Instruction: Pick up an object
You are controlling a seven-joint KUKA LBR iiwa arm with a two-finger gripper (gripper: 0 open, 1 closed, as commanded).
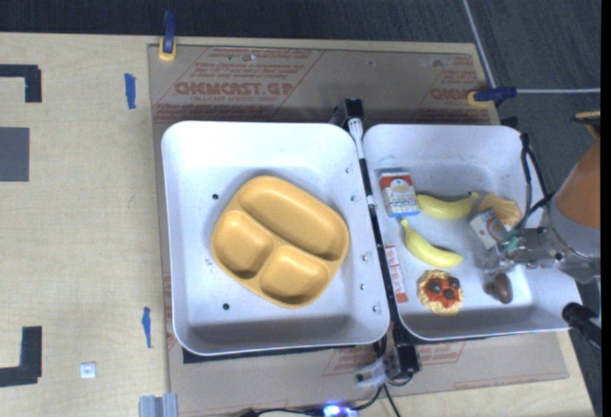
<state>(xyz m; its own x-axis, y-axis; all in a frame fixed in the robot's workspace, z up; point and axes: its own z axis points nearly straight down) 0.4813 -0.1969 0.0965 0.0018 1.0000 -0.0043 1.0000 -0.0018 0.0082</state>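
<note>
Right bin (449, 140), white, shallow, holding several small items; left bin (191, 157) holds one yellow divided tray (279, 239). The gripper (506, 251) sits low inside the right bin close to its right wall, the arm coming in over that wall; whether it is open or closed, or has hold of anything, cannot be told at this size. Nearest candidate: a small dark brown object (498, 287), just beside the gripper toward the bin's front edge, near the front-right corner. Just toward the back edge from the gripper lies a tan item (502, 207), form unclear. Toward the bin's centre: two bananas (430, 247), the nearer with its long axis running diagonally from centre toward the front-right. A small carton (398, 193) lies near the left wall; a round red-topped piece (440, 291) near the front edge. Judgement: the dark object is the shortest reach.
</note>
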